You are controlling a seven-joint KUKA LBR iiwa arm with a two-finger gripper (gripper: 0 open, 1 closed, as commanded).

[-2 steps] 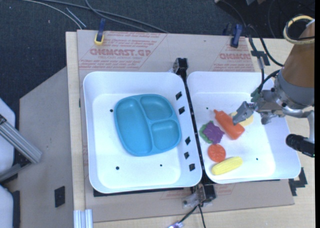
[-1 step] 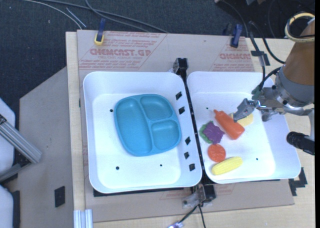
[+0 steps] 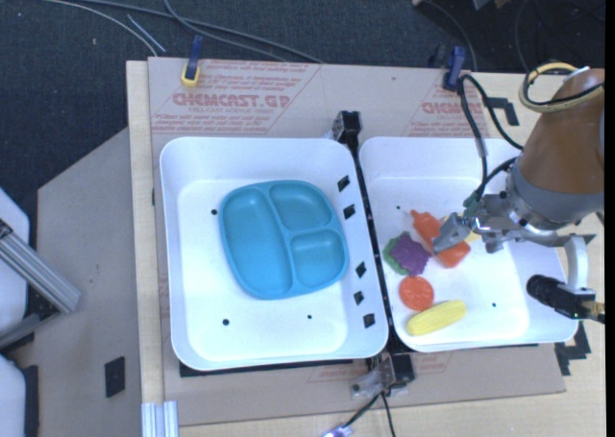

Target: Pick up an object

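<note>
The arm (image 3: 562, 152) was seen reaching in from the right, its gripper (image 3: 452, 236) lowered into the right bin (image 3: 500, 161), where the toy foods were heaped against the near-left side. That clustering was judged to explain the low, slanted approach: everything pickable was crowded into one patch.

The gripper was found right over the orange-red piece (image 3: 457, 254), apparently touching or covering its top edge. The carrot (image 3: 426, 225) lay just beside the gripper on its far-left side, the grapes (image 3: 408, 254) just left of it, touching or nearly touching the orange-red piece. The tomato (image 3: 416, 292) sat near, a little toward the front, and the corn (image 3: 436, 317) lay farther forward, close to the bin's front wall.

How the gripper was set could not be told; the tip was blurred and seen from above. Nothing could be made out as held.

In the left bin (image 3: 183, 233) the blue tray (image 3: 283, 238) was left lying flat, well apart from the action, presumably as another candidate.
</note>
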